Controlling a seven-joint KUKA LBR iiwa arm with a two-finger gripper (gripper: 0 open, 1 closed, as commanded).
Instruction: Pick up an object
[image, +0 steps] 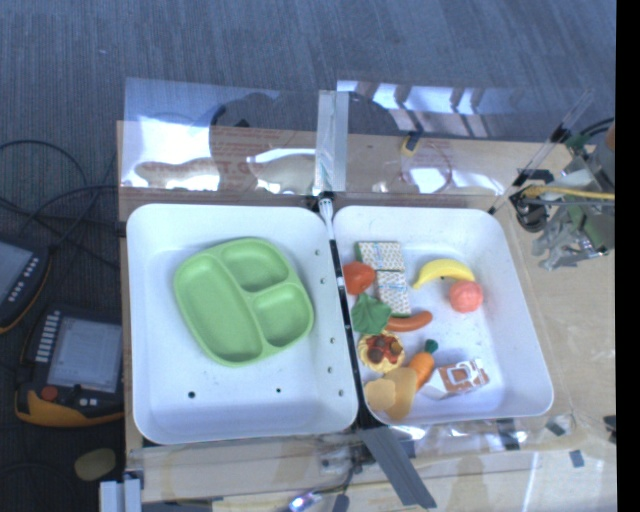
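Toy food (412, 322) clutters the right bin (520, 330), bright banana (444, 270) uppermost; gripper (565, 215) at frame's right, jaws unreadable.

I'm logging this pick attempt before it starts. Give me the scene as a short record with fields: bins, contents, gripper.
left bin: holds a green divided plate
right bin: holds a cluster of toy foods
fruit: banana beside a pink round fruit, apart from the rest
along the divider: tomato, green leaf, sausage, pizza slice
near front: carrot, small printed box
gripper: off the right bin's far right corner, outside it
task status: nothing picked yet
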